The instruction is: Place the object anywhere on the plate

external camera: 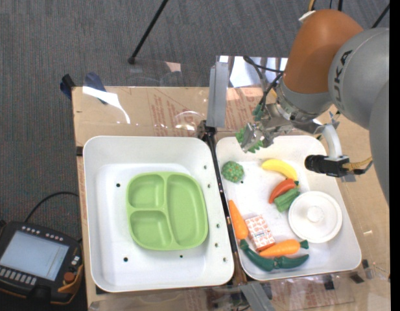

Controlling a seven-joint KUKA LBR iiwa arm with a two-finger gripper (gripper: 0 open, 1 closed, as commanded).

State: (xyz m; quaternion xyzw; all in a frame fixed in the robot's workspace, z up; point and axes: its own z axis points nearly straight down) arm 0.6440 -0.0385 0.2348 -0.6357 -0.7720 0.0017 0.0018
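**Desk:** What does the overhead frame show, biggest things first?

**Photographer:** The bench (154,105), brown and glossy, carries two shallow white bins side by side. The left bin (102,154) holds a green plate (166,210) with three compartments, nothing lying on it. The right bin (345,241) holds the toys. The grey arm (355,57), with its orange band, reaches in from the right, over the right bin's far edge.

**Desk:** And the claw?

**Photographer:** The claw (250,139) hangs above the right bin's far left corner; whether its fingers are apart or together, I cannot tell. A green blur sits at its tip, too unclear to name.

**Desk:** The objects?

**Photographer:** All in the right bin: a white round lid (315,216) at the right; an orange carrot (237,219) along the left wall; a second carrot (280,248) near the front, touching a dark green pepper (272,262); a small red-and-white carton (259,232) between the carrots; a yellow banana (280,168); a red-and-green chili (284,193) just below it; a green broccoli (233,171) near the claw.
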